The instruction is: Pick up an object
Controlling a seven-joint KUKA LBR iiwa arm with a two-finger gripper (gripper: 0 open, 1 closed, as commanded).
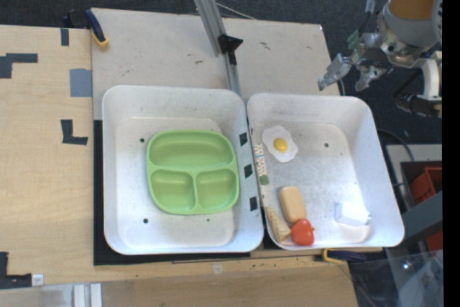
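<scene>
My gripper (349,77) hangs above the bench just past the far edge of the right bin (377,154), open, with nothing between its fingers. Inside that bin a toy fried egg (279,144) lies near the far left corner. A tan bread-like block (292,203) lies toward the near left, with a red tomato (302,232) touching its near end. A brown stick-shaped piece (276,222) rests along the bin's left wall beside them. A small white object (352,213) sits at the near right.
The left bin (115,154) holds a green three-compartment plate (192,171). A grey metal post (205,0) slants down to the gap between the bins. A labelled strip (259,162) runs along the right bin's left wall.
</scene>
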